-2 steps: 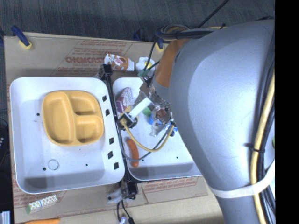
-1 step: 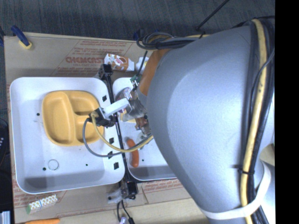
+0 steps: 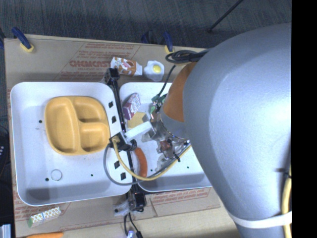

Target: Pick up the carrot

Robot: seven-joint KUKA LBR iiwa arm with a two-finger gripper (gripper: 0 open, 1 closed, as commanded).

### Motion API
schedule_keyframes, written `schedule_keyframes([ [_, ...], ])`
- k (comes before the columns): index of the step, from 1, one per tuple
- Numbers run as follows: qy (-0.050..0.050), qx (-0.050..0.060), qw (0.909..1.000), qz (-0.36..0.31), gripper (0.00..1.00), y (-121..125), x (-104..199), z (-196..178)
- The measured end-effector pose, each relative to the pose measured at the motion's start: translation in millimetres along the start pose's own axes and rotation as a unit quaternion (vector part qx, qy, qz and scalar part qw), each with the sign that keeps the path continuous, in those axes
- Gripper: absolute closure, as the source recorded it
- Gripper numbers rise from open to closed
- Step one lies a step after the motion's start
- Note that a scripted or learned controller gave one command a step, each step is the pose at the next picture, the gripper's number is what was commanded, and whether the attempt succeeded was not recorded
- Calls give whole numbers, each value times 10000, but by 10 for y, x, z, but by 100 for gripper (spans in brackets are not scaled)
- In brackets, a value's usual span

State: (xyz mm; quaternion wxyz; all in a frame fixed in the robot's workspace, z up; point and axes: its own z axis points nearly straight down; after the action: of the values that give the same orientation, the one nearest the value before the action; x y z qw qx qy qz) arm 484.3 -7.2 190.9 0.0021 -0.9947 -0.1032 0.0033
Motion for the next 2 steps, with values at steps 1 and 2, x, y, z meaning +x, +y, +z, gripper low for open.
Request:
schedule_keyframes([
  [1,-19,28,10000,-42,100,-13,4,-96],
  [2,15,-11,10000,-8,100,-515,21,-728],
])
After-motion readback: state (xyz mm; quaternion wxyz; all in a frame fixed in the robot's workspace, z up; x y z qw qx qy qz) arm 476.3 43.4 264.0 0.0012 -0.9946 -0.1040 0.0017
